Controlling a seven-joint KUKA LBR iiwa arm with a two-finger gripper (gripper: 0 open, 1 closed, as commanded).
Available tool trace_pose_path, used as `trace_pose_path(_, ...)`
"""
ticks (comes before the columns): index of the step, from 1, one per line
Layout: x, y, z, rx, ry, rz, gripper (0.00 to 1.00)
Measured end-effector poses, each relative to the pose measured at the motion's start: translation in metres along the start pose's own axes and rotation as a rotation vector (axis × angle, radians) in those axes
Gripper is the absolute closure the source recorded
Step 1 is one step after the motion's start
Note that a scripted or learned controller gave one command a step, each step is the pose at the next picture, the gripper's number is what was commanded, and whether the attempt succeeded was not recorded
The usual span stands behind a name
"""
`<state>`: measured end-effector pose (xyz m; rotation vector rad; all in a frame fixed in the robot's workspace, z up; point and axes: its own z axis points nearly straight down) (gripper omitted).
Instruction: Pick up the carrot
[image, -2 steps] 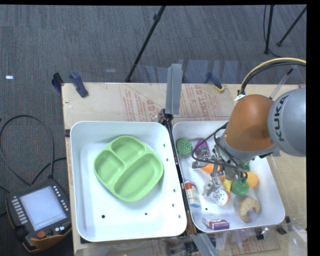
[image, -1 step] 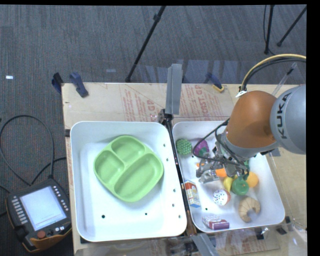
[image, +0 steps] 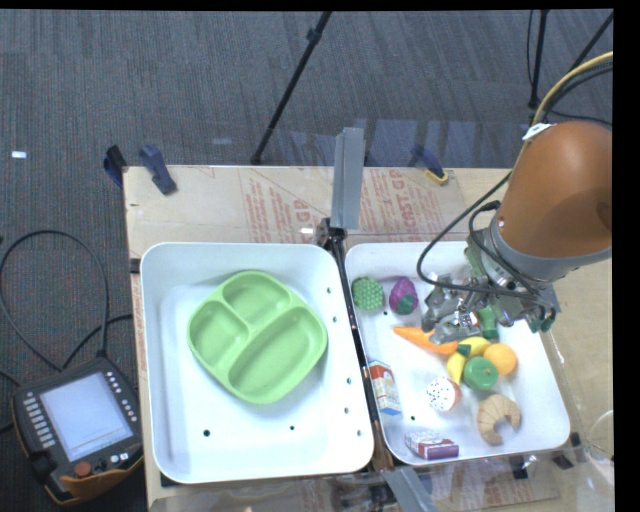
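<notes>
Two white bins: green divided plate (image: 258, 337) at left, carrot (image: 424, 340) among toy food at right, gripper (image: 455, 318) state indiscernible.

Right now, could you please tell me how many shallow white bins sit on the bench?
2. One shallow white plastic bin lies on the left, holding a green divided plate; the other white bin lies on the right, holding toy foods.

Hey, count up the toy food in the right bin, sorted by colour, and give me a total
Green: 2, a bumpy round piece and a round one
Purple: 1
Orange: 2, the carrot and a ball
Yellow: 1
Tan: 1, the croissant
White-and-red: 3
Total: 10
</notes>
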<state>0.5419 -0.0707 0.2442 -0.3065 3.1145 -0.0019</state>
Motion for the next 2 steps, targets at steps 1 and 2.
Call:
trace_pose_path(1, 0.002, 0.001, 0.005, -0.004, 0.011, 0.0, 0.0)
trace_pose_path(2, 0.014, -0.03, 0.113, -0.009, 0.022, -0.03, 0.0)
